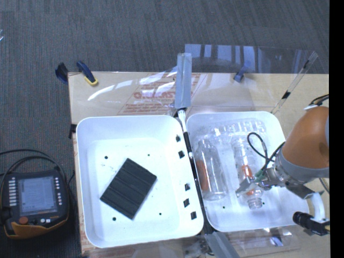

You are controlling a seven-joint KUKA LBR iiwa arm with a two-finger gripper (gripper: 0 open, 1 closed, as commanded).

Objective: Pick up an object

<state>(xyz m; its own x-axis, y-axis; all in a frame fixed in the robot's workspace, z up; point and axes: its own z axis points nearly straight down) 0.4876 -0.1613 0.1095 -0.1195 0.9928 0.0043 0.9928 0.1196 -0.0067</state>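
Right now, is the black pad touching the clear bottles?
Apart. The camera view shows the black pad in the left bin, the clear bottles in the right bin.

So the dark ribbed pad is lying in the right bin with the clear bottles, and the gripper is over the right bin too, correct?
Not quite. The camera view shows the dark ribbed pad lying in the left bin, alone. The clear bottles are in the right bin, and the gripper is over that right bin, as you said.
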